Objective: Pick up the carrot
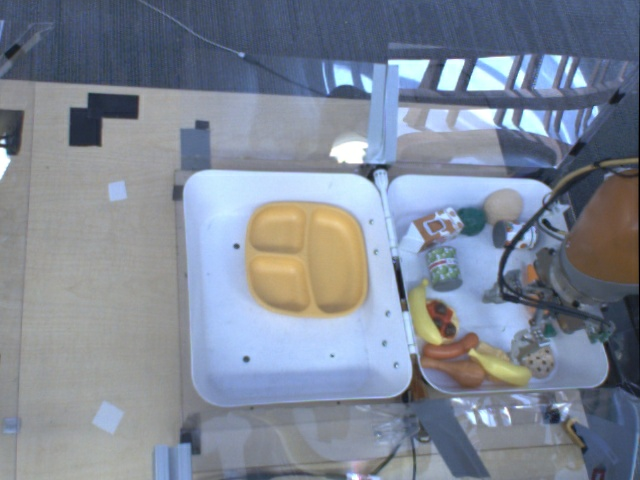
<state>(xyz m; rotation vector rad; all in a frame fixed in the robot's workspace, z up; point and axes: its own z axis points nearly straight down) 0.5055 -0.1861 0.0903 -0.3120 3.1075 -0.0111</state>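
The carrot (457, 373), a short orange piece, lies at the front edge of the right bin (480, 288). It sits just below a reddish sausage (451, 349) and touches a yellow banana (502, 369) on its right. My gripper (541, 330) hangs low over the front right part of the same bin, above a spotted die (540, 362). It is to the right of the carrot and apart from it. Cables and the wrist hide the gripper's tips.
The right bin also holds a small carton (437, 226), a green item (472, 221), a beige ball (504, 205), a can (443, 266) and a second banana (430, 314). A yellow divided plate (305, 258) lies in the left bin (230, 358).
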